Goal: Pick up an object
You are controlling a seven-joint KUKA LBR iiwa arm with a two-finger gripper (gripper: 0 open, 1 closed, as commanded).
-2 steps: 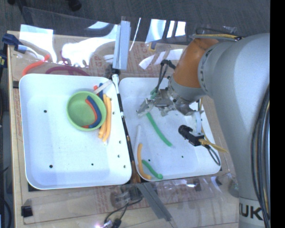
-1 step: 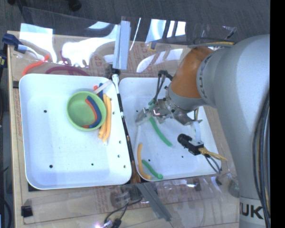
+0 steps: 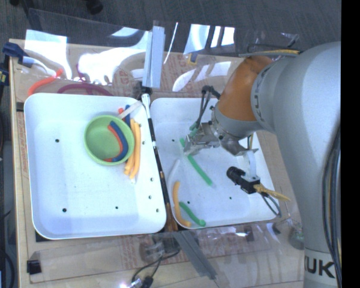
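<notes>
Green stick (image 3: 201, 173) lies in the right-hand bin (image 3: 171, 122), its long axis slanting toward the near-right corner from just under the gripper (image 3: 196, 141); whether the gripper is open or gripping anything cannot be told.

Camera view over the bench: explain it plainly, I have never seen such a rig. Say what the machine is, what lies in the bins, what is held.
One camera, fixed above the bench, looks down at a slant. The big grey robot arm with an orange band reaches in from the right; its tool is the grasping part. It hangs over the right shallow white bin, at the upper end of a long green stick. Whether it holds the stick cannot be told. An orange curved strip and a short green piece lie near that bin's near edge. The left shallow white bin holds a round green bowl, with orange sticks beside it.
</notes>
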